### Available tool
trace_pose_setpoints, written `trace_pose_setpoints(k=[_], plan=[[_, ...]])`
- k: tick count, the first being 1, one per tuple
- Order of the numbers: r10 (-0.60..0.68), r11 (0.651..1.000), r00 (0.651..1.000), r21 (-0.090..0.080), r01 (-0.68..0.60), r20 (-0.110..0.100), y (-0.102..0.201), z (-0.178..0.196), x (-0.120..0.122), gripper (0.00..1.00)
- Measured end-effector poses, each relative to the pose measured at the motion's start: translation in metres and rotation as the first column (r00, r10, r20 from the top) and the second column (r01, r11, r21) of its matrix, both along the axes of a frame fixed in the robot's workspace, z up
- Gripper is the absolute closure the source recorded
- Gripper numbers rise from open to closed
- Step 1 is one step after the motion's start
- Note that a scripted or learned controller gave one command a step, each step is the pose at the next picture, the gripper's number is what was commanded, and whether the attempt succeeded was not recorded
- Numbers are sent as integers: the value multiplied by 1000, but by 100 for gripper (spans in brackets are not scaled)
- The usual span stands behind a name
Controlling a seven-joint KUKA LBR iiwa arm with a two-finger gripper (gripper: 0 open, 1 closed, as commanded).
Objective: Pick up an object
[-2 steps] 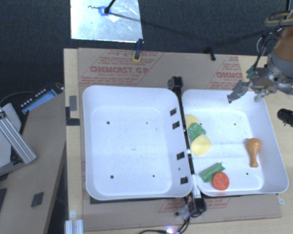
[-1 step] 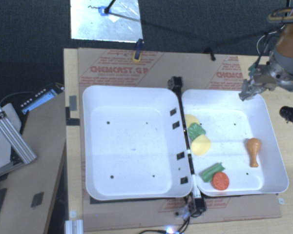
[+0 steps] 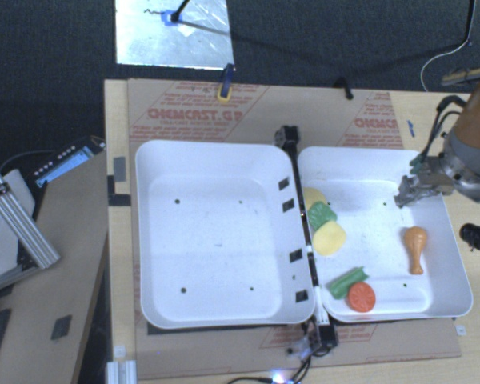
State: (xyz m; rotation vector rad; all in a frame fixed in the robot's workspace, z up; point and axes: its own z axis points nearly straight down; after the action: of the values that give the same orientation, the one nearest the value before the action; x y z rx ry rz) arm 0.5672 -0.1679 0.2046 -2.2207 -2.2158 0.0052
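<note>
The right bin (image 3: 366,178) holds several toy foods. An orange drumstick (image 3: 416,249) lies near its right wall. A red tomato (image 3: 362,297) and a green pod (image 3: 346,279) sit at its front. Along the bin's left wall are a yellow round piece (image 3: 330,238), a green leafy piece (image 3: 321,214) and a pale yellow piece (image 3: 312,198). My gripper (image 3: 408,190) hangs over the bin's right rear part, above and a little behind the drumstick, with nothing visibly in it.
The left bin (image 3: 216,230) lies beside the right one, with a black clip strip (image 3: 292,206) along the shared wall. A shiny metal sheet (image 3: 174,22) lies beyond the bench's far edge. Cables run along the arm at right.
</note>
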Motion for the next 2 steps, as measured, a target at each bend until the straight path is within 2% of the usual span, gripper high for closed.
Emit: trace_pose_setpoints(k=[1,2], plan=[[12,1000,1000,0,-12,18,78,105,42,100],[9,1000,1000,0,-9,11,124,144,60,100]])
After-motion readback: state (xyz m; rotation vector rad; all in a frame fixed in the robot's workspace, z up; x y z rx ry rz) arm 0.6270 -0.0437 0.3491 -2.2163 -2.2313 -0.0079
